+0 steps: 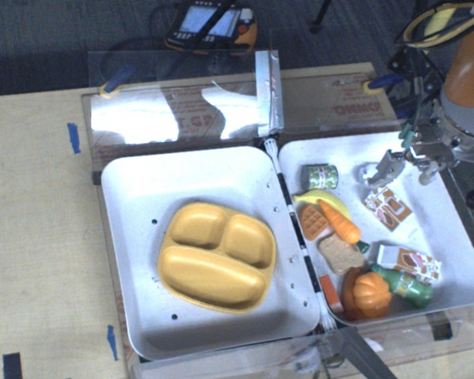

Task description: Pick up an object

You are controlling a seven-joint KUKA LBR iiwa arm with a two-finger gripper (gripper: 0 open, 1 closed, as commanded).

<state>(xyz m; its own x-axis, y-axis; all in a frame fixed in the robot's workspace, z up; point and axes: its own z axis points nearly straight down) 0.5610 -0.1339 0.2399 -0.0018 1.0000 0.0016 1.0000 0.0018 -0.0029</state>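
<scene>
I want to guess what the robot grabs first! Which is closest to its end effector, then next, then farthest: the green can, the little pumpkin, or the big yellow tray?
From the end effector, in the camera view:
1. Green can, right bin, top left corner.
2. Pumpkin, right bin, near the bottom edge.
3. Yellow tray, in the left bin.

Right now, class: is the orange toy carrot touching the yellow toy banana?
Touching. The camera view shows the carrot lying across the banana, overlapping it without a gap.
</scene>
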